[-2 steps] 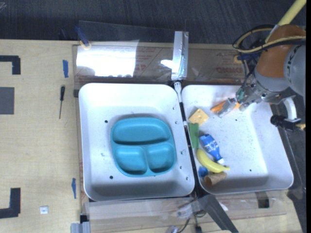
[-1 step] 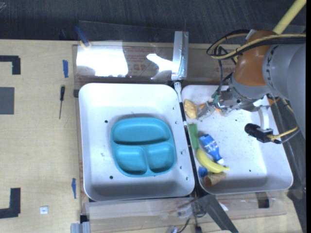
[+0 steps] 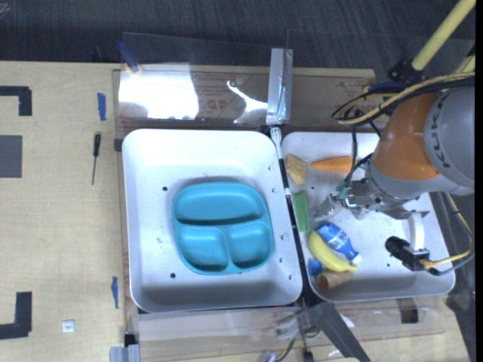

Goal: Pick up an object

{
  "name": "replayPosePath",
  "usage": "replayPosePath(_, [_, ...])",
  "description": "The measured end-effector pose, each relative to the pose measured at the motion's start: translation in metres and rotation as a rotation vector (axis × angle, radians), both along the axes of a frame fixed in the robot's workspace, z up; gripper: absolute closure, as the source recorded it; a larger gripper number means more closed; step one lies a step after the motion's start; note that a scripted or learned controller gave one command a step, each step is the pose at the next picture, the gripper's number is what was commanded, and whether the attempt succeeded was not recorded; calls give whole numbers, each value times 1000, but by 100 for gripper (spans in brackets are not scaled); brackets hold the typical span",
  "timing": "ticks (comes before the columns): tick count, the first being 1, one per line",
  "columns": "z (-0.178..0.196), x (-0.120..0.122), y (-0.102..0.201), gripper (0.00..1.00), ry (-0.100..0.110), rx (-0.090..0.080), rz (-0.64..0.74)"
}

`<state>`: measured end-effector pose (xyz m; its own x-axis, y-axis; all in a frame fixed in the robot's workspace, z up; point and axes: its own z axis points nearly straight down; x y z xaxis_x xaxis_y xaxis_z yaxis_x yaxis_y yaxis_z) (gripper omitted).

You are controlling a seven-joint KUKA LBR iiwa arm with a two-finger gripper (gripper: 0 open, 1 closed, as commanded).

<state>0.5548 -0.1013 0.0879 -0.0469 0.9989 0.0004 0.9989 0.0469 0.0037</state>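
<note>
Tool (image 3: 349, 196) low in right bin (image 3: 434, 281), beside carrot (image 3: 332, 164), above banana (image 3: 328, 253); finger state cannot tell; likely positioning for a grasp

Bright, glare on rear panel (image 3: 192, 93)

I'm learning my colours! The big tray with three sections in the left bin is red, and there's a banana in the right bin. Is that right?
Almost. The tray with three sections is blue, not red. The camera view shows it lying in the left bin. The rest is right: the banana lies in the right bin.
</note>
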Motion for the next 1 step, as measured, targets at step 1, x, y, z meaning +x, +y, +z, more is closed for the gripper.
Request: replayPosePath(1, [0,-30,8,0,-5,-2,99])
